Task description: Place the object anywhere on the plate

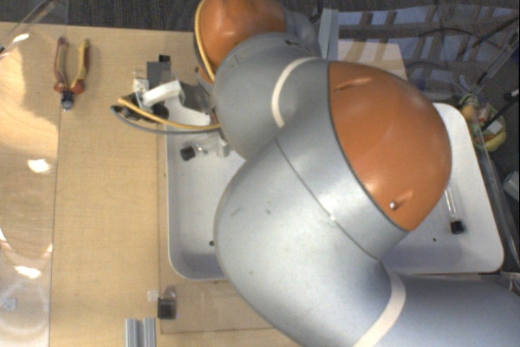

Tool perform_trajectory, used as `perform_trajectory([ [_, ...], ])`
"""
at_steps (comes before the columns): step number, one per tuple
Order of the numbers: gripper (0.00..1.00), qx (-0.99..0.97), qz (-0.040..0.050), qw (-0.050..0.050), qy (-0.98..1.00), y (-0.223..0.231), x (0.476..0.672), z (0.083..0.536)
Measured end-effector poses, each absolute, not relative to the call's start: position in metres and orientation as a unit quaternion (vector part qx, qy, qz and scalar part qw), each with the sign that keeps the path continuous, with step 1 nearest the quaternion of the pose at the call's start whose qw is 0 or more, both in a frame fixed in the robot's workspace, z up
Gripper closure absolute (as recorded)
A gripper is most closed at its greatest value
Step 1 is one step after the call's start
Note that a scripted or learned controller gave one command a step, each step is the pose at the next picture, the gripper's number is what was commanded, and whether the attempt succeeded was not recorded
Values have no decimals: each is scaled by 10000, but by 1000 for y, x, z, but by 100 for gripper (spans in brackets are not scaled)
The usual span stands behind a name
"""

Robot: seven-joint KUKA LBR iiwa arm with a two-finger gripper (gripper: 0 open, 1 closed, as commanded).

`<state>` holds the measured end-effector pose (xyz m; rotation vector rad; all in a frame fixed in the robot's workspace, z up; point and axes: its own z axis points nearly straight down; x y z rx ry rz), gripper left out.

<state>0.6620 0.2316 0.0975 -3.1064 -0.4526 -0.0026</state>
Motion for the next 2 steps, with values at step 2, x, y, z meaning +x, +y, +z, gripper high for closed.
perform_trajectory([
  [2, 100, -9107, 1, -1, -4130, 228, 645, 187],
])
